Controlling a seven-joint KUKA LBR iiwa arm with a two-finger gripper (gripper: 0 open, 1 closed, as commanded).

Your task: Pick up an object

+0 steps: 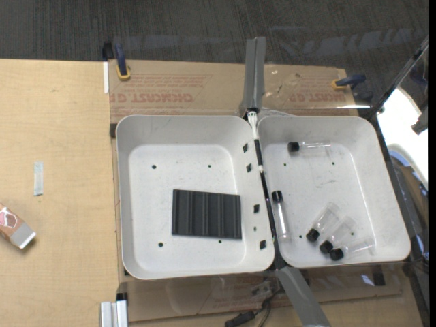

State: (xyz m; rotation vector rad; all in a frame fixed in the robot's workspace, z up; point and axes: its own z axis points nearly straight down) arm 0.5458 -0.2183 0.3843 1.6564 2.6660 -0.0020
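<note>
Starting pt: nothing picked yet, can't tell gripper state. You've got a black pad (206, 214) in left bin (136, 131), vials (330, 234) in right bin (371, 142); reach over one first.

This looks like a robotics lab or test workshop rather than a home. Two shallow white bins (129, 182) sit side by side on a plain wooden table (54, 135), over a sheet of printed cardboard (163, 90) held down by clamps (121, 63). A grey metal post (255, 73) rises behind the seam between the bins. Inside lie test pieces: a black ribbed block (206, 214) and several clear plastic tubes with black caps (330, 234). Dark carpet (204, 12) covers the floor beyond.
</note>
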